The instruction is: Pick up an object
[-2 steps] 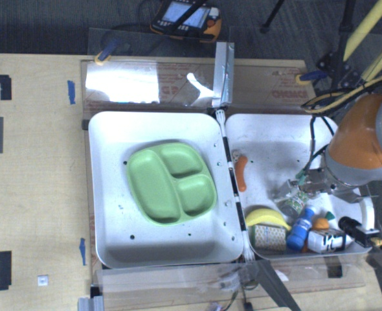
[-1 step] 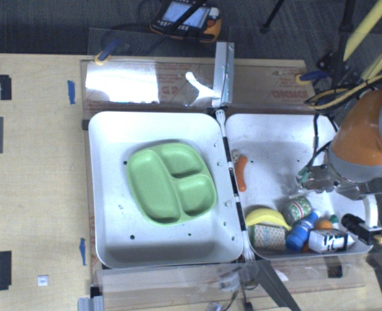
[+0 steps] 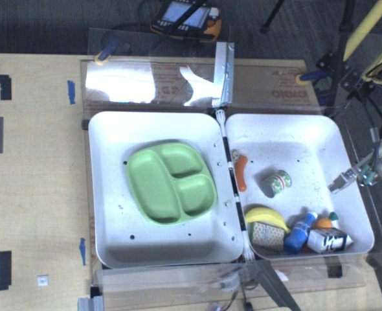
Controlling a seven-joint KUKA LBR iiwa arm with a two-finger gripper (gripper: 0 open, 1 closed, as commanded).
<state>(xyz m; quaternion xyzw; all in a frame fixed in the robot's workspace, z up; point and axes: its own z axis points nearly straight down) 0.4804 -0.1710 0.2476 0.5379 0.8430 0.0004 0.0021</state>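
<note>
Camera view: looks down at a slant on two white bins side by side.
Left bin: holds a green divided tray, three compartments, lying flat near the middle.
Right bin: holds a carrot along its 9 o'clock wall; a small round can near the middle.
Right bin, 6 o'clock wall: banana over a speckled sponge; blue bottle just beside; white and black bottle lying flat; small orange piece touching it.
Claw: at the right bin's 3 o'clock rim, nothing between its tips; cannot tell whether spread or pressed together.
Can relative to claw: toward 9 o'clock, well apart.
Bottles relative to claw: toward 7 o'clock, apart.
</note>
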